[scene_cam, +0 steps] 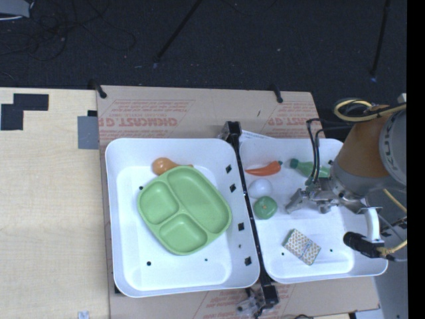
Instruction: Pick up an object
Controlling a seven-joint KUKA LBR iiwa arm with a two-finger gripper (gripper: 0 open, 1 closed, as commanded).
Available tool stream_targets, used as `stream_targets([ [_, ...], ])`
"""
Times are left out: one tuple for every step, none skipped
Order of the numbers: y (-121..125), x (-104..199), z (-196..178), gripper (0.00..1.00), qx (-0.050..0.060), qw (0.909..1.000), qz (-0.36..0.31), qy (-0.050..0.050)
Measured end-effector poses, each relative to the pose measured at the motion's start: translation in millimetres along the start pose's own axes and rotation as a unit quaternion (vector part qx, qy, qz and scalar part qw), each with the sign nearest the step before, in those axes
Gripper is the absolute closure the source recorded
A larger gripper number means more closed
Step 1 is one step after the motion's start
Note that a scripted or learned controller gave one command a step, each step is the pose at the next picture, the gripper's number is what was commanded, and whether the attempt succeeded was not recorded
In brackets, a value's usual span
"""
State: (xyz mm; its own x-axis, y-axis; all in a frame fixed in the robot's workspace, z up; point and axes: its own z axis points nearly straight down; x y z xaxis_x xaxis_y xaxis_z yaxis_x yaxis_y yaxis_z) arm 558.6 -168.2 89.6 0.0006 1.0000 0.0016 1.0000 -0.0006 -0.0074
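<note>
My gripper (pixel 311 203) hangs low in the right bin (pixel 332 261), its fingers spread open with nothing between them. Just left of it lie a green round fruit (pixel 265 207) and a white ball (pixel 261 188). An orange-red carrot (pixel 263 169) rests near the bin's far wall. A green object (pixel 307 167) sits beyond the gripper, partly hidden by a cable. A small patterned block (pixel 302 246) lies on the bin floor in front of the gripper.
The left bin (pixel 133 258) holds a green divided plate (pixel 183 209) and an orange item (pixel 163 165) tucked behind it. A black divider (pixel 243 205) runs between the bins. The arm's orange band (pixel 362 153) rises at the right.
</note>
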Motion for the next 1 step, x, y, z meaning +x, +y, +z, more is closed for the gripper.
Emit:
stream_targets([
  [-0.5,0.1,2.3,0.00,-0.001,1.0000,0.001,0.000],
])
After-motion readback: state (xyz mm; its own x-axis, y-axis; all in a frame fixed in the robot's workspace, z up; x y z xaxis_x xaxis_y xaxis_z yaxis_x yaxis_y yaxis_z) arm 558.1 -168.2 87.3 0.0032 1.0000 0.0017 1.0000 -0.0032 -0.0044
